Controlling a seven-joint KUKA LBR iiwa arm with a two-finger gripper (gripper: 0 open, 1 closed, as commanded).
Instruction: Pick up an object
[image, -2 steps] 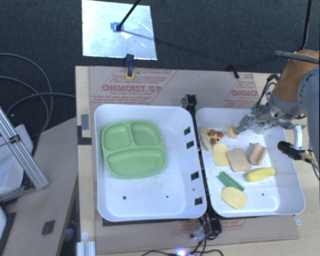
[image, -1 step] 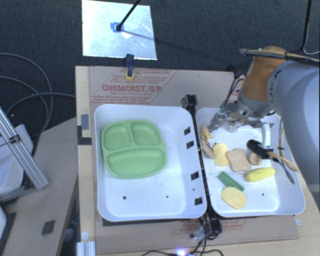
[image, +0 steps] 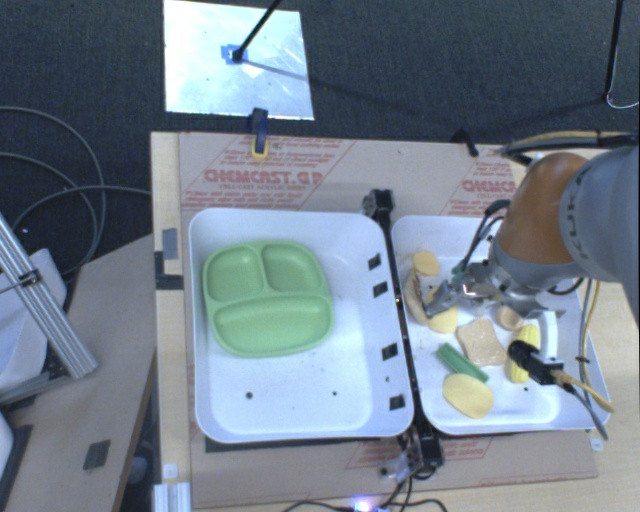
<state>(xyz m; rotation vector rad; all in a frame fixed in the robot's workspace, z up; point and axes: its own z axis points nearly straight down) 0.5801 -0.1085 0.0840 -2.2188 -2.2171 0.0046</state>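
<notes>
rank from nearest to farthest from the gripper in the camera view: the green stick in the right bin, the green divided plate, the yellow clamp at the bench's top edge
1. Green stick, right bin, just below the gripper.
2. Green divided plate, left bin, across the divider.
3. Yellow clamp, bench's top edge, farthest off.

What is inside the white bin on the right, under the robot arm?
The right bin holds toy food: pale yellow pieces, a tan toast-like slice and a green stick. The gripper is low among them. The arm covers the bin's far right part.
</notes>
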